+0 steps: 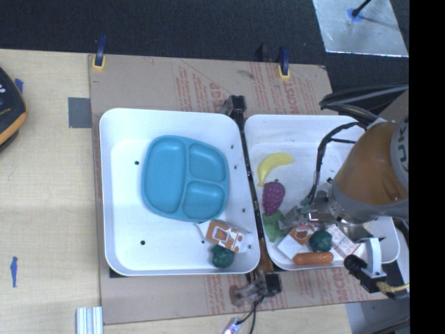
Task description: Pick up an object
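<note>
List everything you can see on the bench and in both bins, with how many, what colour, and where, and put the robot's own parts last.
Left bin: one, white, left half of the cardboard.
Right bin: one, white, beside it on the right.
Divided plate: one, light blue, middle of left bin.
Small carton: one, orange and white, left bin near corner.
Dark green ball: one, left bin, beside the carton.
Banana: one, yellow, right bin.
Grapes: one bunch, purple, below the banana.
Hot dog: one, orange-red, right bin front edge.
Clamps: two, blue and yellow, cardboard's far edge.
Arm: one, grey with orange band, over right bin.
Gripper: one, low among the toys.
</note>
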Motion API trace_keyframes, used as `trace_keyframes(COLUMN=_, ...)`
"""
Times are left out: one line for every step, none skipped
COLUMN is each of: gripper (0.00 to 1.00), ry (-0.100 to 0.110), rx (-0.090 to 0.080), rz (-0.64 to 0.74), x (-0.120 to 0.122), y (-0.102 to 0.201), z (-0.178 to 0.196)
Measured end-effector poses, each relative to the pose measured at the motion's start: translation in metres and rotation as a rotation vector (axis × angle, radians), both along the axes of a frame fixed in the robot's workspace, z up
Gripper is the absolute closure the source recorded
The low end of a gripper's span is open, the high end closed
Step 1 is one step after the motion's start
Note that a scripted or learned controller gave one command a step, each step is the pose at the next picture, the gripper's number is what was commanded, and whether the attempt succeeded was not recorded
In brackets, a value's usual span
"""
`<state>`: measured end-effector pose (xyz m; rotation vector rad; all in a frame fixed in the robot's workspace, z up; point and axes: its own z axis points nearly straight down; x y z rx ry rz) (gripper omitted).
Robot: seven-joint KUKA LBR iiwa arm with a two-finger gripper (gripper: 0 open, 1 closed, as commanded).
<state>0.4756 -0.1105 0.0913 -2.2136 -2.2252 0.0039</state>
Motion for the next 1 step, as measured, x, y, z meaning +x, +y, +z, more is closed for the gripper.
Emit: trace_keyframes(gripper=1.0, ry=-0.005, rx=-0.001, rz=0.003, x=0.0023, y=-0.0009, z=0.0116)
